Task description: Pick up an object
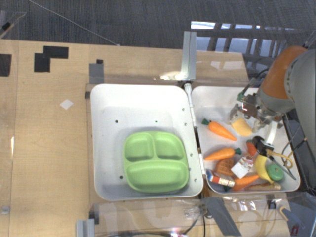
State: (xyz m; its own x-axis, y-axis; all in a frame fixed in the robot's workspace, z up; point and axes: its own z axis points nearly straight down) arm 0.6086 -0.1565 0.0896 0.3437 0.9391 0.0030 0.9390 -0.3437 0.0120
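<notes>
Right bin [217,102], hand [243,116] above yellow piece [241,128]

The arm [301,78] is thick and rounded, pale grey, with a broad orange band [279,78] just above the wrist. Below that sits a darker metallic wrist block, and at about eight o'clock from it the small pale gripper [243,113].

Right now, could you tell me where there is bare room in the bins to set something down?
Left bin: bare floor behind and left of the green tray. Right bin: only its back-left corner, behind the upper carrot. Its front half is crowded with toys, and the end effector hangs over the back.
</notes>
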